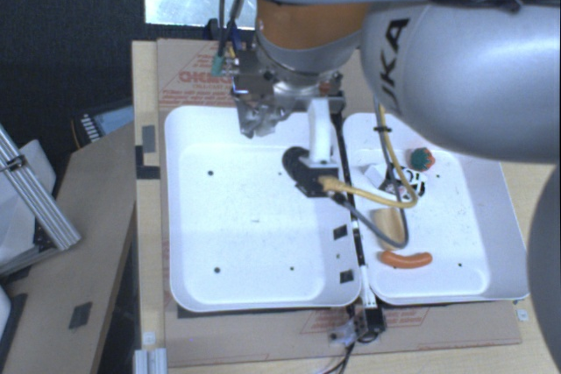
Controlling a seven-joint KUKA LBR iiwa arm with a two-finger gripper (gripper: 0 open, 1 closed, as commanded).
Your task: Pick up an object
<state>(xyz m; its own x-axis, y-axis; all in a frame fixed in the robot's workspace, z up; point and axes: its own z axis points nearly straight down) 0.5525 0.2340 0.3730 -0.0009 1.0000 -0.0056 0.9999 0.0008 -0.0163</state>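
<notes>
My gripper (256, 120) hangs over the far edge of the left bin (254, 267), just below the orange-banded wrist. Nothing shows between its fingers. The objects all lie in the right bin (456, 276), well to the gripper's right. Nearest the front is an orange sausage-shaped piece (405, 258). Behind it lies a tan, rounded wooden piece (392, 225). Further back are a small black-and-white item (412, 183) and a green ball with an orange patch (422, 158).
The two bins meet along a ridge (355, 250) at the centre. They rest on cardboard (188, 79) on the bench. An aluminium frame (31, 197) stands off to the left. The big grey arm covers the upper right.
</notes>
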